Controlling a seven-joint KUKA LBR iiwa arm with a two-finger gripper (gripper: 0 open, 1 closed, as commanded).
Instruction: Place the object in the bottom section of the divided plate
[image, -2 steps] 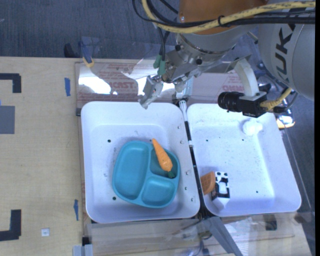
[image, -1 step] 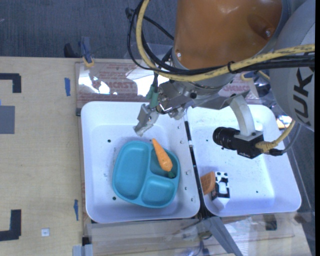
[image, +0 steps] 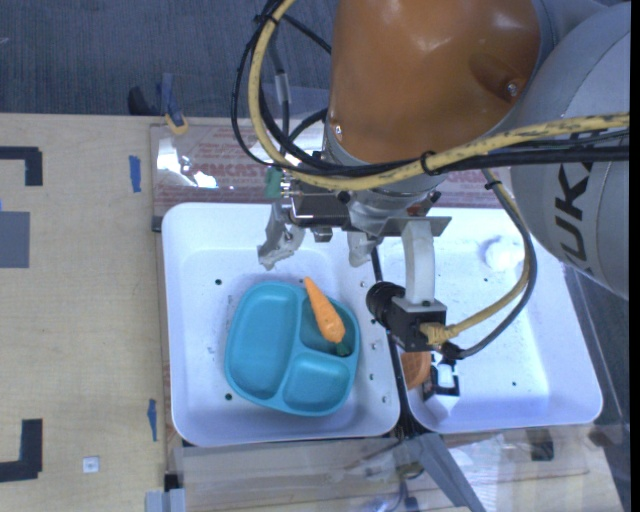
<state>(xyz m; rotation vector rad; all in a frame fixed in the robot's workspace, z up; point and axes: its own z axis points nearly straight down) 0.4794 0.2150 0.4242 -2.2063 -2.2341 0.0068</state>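
Observation:
A blue divided plate lies in the left white bin. An orange carrot with a green end rests in the plate's small upper-right section, slanting down to the right. The plate's bottom section holds nothing. My gripper hangs just above the plate's far rim, over the carrot's upper tip. It is open, with the left finger and the right finger well apart and nothing between them.
The right bin holds a small white object at its far side. An orange item sits by the wall between the bins, partly behind a black bracket and yellow cable. The arm's large body overhangs the bins' far side.

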